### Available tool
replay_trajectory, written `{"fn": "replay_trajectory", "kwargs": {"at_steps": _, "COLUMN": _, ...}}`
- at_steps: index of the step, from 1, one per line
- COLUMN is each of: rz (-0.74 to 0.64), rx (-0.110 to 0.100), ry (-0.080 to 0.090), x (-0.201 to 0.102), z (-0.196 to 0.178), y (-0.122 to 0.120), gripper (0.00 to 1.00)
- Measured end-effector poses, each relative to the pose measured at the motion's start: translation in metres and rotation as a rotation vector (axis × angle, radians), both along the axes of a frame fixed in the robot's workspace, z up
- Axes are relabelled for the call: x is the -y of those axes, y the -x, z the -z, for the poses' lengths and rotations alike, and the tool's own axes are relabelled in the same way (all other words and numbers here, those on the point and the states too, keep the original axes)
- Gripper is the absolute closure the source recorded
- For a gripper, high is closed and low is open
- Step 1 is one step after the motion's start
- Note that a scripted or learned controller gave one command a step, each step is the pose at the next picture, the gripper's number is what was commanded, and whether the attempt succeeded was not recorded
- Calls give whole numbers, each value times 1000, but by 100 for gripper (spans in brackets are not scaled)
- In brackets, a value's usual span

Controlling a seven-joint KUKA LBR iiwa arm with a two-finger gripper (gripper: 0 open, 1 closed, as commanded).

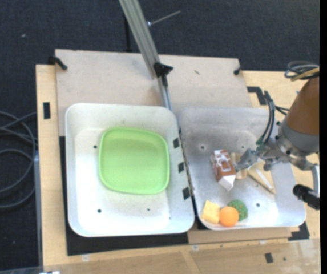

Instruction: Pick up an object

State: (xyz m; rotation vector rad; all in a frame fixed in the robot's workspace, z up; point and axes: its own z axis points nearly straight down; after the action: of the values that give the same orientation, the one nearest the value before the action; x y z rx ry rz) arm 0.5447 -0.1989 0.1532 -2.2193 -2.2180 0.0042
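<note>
The green square plastic plate [134, 160] lies in the nine-o'clock white shallow bin [83, 210]; perhaps-touching food pieces sit in the three-o'clock white bin [209, 124].

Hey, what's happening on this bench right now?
A robot arm reaches in over the right bin, its end effector down beside a small brown and white carton. Nothing is visibly held yet. A yellow block, an orange ball and a green piece sit at the bin's near edge. The left bin holds a green plate.

Two white bins [83, 124], one green plate [134, 160], five small items [223, 167].
</note>
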Motion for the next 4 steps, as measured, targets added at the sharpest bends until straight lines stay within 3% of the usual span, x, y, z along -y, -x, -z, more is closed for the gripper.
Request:
{"fn": "replay_trajectory", "kwargs": {"at_steps": 1, "rz": 0, "rx": 15, "ry": 4, "x": 1, "z": 28, "y": -3, "gripper": 0}}
{"fn": "replay_trajectory", "kwargs": {"at_steps": 2, "rz": 1, "rx": 15, "ry": 4, "x": 2, "z": 18, "y": -3, "gripper": 100}}
{"fn": "replay_trajectory", "kwargs": {"at_steps": 4, "rz": -1, "rx": 10, "ry": 2, "x": 6, "z": -90, "y": -7, "gripper": 100}}
